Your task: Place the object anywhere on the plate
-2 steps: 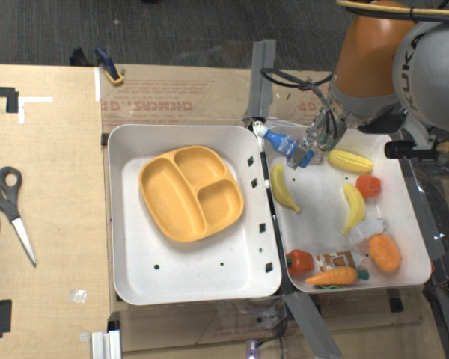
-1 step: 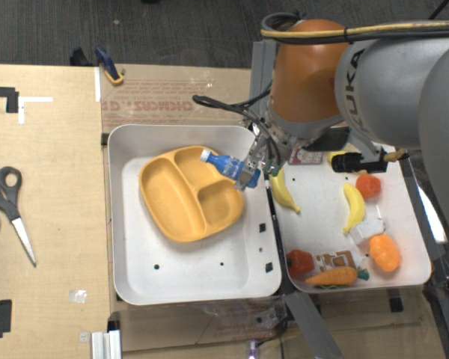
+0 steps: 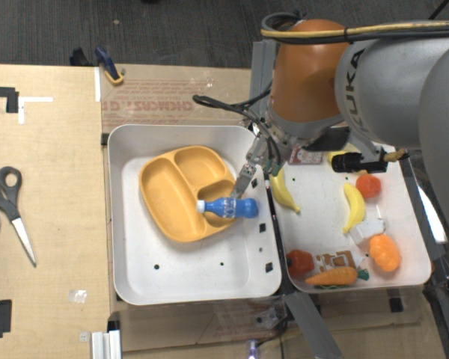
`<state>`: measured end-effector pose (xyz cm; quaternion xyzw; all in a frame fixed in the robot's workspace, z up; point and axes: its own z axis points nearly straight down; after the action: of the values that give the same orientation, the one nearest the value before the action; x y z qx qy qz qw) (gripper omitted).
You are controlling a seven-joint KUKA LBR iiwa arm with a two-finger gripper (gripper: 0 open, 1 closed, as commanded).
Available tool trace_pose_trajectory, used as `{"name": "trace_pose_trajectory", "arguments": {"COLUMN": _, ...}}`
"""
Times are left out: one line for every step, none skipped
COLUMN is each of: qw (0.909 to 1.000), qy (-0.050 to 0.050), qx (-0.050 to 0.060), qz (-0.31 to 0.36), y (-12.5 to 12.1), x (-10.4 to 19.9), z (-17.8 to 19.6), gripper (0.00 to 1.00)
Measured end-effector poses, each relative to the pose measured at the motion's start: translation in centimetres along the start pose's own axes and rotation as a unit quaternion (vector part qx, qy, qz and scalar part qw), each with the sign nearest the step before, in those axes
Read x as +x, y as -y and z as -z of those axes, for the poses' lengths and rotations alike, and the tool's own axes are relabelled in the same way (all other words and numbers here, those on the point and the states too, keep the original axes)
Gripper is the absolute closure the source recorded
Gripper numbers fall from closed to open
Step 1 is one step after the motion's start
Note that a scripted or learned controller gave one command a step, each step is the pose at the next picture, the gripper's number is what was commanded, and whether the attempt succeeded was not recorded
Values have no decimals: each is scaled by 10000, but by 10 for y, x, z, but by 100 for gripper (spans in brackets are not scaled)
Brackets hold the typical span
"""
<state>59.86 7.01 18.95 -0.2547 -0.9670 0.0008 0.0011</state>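
A yellow divided plate (image 3: 181,191) lies in the left bin (image 3: 191,275). A blue bottle (image 3: 230,208) with a white cap lies on its side across the plate's right rim, cap pointing left into the plate. My gripper (image 3: 242,189) reaches down at a slant from the upper right, and its tip sits right at the top of the bottle. The orange band and grey arm (image 3: 322,58) hang over the divide between the two bins.
The right bin (image 3: 415,275) holds two bananas (image 3: 284,191) (image 3: 353,206), a red tomato (image 3: 368,185), an orange (image 3: 385,253), a carrot (image 3: 331,277) and a small card. Scissors (image 3: 9,209) lie on the bench at the far left.
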Motion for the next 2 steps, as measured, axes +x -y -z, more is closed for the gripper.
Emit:
{"name": "trace_pose_trajectory", "arguments": {"qw": 9888, "qy": 20, "qx": -9, "qz": 1494, "y": 99, "x": -98, "z": 67, "gripper": 0}}
{"name": "trace_pose_trajectory", "arguments": {"qw": 9904, "qy": 22, "qx": -9, "qz": 1380, "y": 177, "x": -108, "z": 74, "gripper": 0}}
